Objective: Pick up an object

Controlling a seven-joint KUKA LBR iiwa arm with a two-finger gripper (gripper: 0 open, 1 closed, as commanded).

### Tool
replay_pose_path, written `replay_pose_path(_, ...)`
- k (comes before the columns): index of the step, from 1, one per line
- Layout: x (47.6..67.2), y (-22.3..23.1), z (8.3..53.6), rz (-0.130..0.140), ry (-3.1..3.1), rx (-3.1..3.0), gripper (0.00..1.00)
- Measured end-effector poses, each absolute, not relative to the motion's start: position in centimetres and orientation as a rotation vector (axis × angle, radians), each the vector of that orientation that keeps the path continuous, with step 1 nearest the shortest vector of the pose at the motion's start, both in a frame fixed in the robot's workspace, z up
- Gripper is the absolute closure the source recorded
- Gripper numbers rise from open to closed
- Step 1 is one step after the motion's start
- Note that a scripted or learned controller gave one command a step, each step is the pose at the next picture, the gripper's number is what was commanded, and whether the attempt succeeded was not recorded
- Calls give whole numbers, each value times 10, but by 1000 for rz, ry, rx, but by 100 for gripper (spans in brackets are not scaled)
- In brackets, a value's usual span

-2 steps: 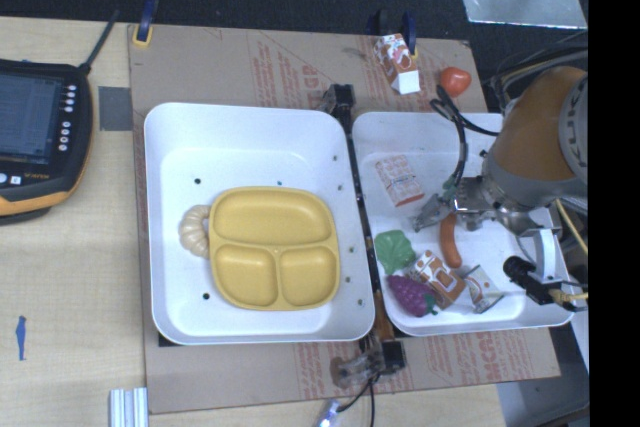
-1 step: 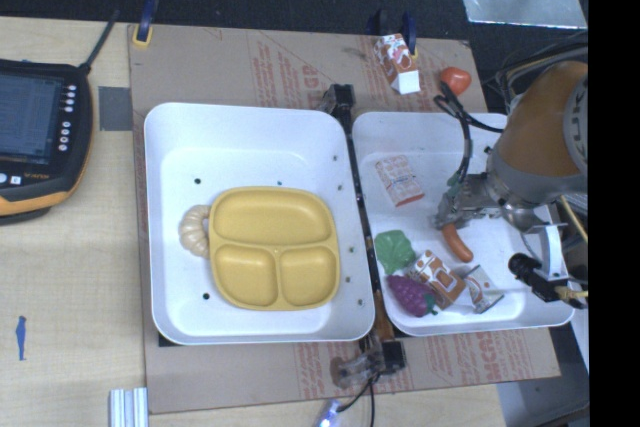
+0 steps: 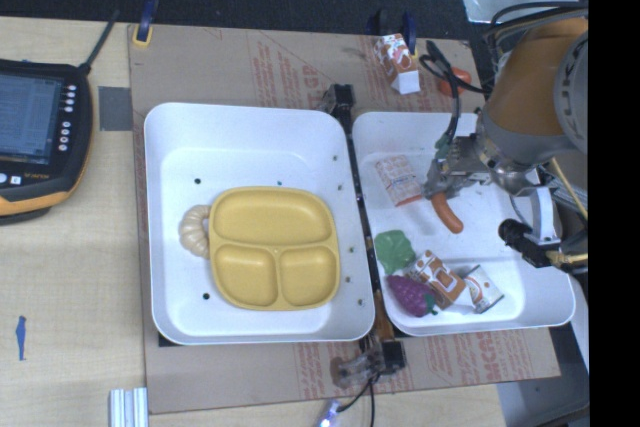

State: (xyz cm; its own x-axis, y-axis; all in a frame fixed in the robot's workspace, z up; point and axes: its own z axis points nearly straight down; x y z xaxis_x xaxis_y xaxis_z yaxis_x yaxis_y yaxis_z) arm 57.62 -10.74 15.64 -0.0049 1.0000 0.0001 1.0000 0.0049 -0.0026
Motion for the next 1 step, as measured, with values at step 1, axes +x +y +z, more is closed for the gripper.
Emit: replay_pose_path(1, 568, -32, 227, 2, -2225, -2214, 100)
